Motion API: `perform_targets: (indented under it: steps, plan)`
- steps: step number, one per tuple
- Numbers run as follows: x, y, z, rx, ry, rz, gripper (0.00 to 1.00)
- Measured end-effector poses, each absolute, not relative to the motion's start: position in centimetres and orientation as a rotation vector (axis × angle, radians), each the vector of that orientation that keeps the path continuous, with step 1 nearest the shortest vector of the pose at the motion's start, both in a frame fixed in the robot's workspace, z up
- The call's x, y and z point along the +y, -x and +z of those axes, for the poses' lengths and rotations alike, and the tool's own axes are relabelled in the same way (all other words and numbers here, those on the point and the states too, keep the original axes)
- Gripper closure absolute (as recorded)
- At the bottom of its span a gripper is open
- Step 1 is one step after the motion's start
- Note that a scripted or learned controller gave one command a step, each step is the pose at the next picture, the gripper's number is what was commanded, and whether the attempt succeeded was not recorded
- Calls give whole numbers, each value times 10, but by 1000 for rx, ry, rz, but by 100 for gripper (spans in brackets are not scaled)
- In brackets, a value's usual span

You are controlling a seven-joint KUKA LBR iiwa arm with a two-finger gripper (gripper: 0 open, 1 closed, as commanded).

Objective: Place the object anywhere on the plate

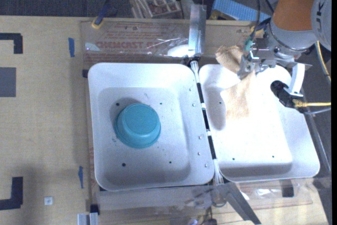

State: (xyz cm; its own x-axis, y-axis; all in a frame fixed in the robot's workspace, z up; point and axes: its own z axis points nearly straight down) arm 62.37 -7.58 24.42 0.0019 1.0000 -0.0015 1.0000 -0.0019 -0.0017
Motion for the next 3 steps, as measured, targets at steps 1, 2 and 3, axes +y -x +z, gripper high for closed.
perform_targets:
  steps: [1,2,3]
  plan:
    - [-71,-624,224,-2226,2214,4,100]
    - [-27,-597,234,-2622,1728,1,100]
    - [17,-580,224,-2912,1177,0,100]
